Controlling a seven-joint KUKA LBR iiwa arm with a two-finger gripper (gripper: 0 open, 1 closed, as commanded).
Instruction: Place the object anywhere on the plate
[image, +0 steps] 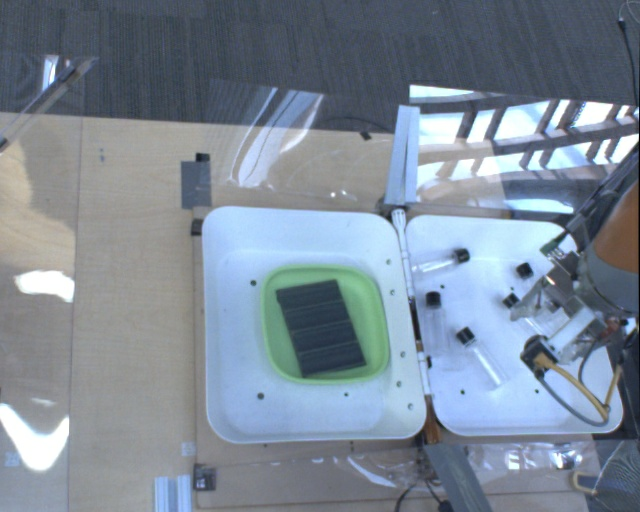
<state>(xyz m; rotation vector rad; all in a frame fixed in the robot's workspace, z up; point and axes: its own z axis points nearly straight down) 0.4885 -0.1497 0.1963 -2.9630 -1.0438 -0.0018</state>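
Set high above the surface (120, 300), looking down at a slant. Far enough back to fit the left bin (230, 300) in the middle and the right bin (480, 400) by the right edge. Dark floor (300, 50) along the top.

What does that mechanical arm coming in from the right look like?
The arm is grey and rounded, with an orange band above the wrist. It ends in a small gripper of pale, silvery metal parts.
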